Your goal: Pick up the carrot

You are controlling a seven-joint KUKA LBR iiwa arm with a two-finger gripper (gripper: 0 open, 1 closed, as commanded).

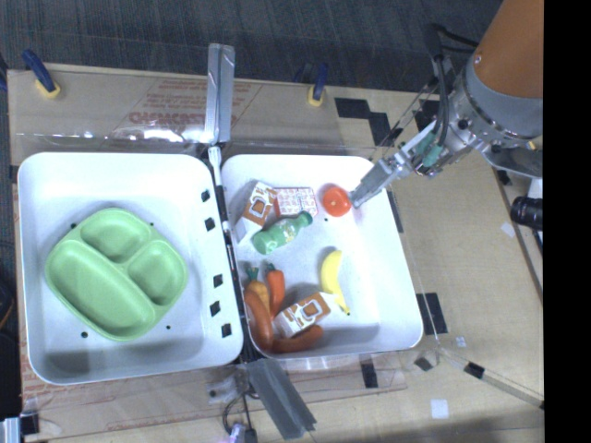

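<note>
Pincer (pixel 358 197) hanging at the upper right edge of the right bin (pixel 397 284), reaching in from three o'clock on a slim grey finger assembly, tip sitting just beside the red tomato (pixel 335 199) at the tomato's three o'clock; too small and dark at the tip to be telling whether spread or pressed together, and nothing seen between the tips. Lying well apart from that tip, toward seven o'clock in the same bin: the carrot (pixel 275 289), orange with a green top, pointing roughly toward six o'clock, leaning against a second orange piece (pixel 258 307) on its nine o'clock side, near the bin's left wall. Resting at the carrot's five o'clock, touching or nearly touching it: a small juice carton (pixel 305 312), with a reddish sausage-like piece (pixel 297 341) curving under it at six o'clock. Sitting at the carrot's three o'clock, a little apart: a yellow banana (pixel 331 280). Lying at the carrot's twelve o'clock: a green bottle (pixel 282 233), tilted on its side, and above that two small printed boxes (pixel 277 201) side by side, directly at nine o'clock from the tomato. Occupying the left bin (pixel 37 183): a green divided plate (pixel 113 272), lying flat with its three compartments facing up. Rising at one o'clock: the grey arm (pixel 503 100) with its orange band.
</note>
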